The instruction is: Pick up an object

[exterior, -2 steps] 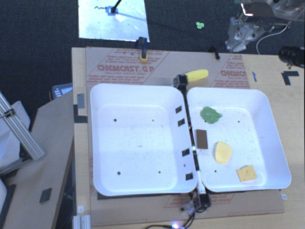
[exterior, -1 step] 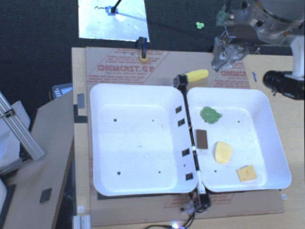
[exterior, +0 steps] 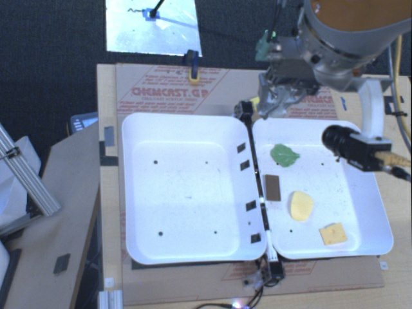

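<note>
The left bin (exterior: 187, 192) sat at about nine o'clock from the view's centre. Behind both bins, at twelve o'clock, a sheet of brown board (exterior: 170, 85) carried red lettering that read roughly "CHEMCAST GP", with smaller print too fine to read. The right bin (exterior: 360, 205) held four things: a green leaf-like piece (exterior: 284, 154), a dark brown block (exterior: 273, 187), a pale yellow rounded piece (exterior: 300, 206) and an orange-yellow wedge (exterior: 333, 234). The gripper (exterior: 278, 98) hung over the far rim of the right bin, and all four things lay toward six o'clock from it, the green piece nearest, the wedge farthest, none of them touching it. The arm's upper body was cut off at the top edge. A black cylinder (exterior: 351, 145) jutted over the bin at three o'clock.
</note>
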`<state>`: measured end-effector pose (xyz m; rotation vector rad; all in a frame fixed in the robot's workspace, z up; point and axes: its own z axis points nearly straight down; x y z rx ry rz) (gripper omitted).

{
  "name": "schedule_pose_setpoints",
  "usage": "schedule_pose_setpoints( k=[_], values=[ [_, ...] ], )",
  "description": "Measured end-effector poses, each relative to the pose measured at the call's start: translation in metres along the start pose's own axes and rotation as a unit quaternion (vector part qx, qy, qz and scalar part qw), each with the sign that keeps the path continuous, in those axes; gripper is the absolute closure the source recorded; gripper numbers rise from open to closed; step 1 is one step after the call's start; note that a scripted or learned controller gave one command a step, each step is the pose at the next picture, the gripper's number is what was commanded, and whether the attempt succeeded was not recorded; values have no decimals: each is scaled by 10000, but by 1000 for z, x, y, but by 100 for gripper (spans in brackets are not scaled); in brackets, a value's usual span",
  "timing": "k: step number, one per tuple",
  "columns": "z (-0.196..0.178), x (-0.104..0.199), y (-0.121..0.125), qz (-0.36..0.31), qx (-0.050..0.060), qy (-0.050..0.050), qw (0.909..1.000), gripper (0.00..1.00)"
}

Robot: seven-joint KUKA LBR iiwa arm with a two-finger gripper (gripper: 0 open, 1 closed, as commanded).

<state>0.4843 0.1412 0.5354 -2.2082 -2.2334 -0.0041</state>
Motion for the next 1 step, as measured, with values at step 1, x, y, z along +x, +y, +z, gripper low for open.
schedule_pose_setpoints(
  k=[1],
  values=[
    [1, -34, 68, 67, -16, -15, 10000, 100]
  ],
)
